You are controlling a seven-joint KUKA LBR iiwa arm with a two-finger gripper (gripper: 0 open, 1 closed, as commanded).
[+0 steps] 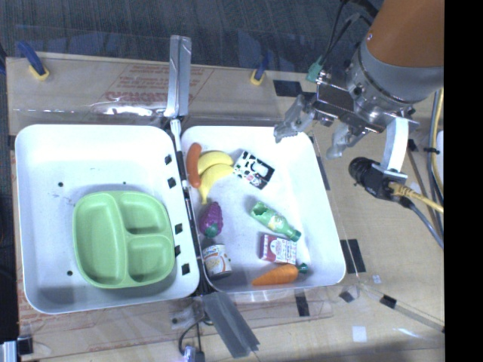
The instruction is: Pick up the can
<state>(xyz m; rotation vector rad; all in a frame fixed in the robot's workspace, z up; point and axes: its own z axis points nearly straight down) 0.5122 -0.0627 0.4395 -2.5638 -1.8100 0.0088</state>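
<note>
You are looking at the can sitting near the front left corner of the right bin, close against the divider wall shared with the left bin; it appears to be standing upright or slightly tipped, its top facing the camera, so no clear long axis is showing. Just beside it to the right, a red carton and an orange carrot are lying along the front wall, and a purple bunch of grapes is sitting just behind the can, nearly touching it. Going further back, a green bottle is lying at a slant in the middle of the bin, then the bananas and an orange-red piece of food against the divider, and a black-and-white box towards the rear. The left bin is holding a green divided tray. The end effector is hovering over the far right corner of the right bin with its fingers spread apart and nothing between them. The can is lying diagonally across the bin from it, toward the front and left, well apart. You are likely needing a descent tight to the divider, with the grapes crowding the can from behind and the wall limiting finger room on the left.
</note>
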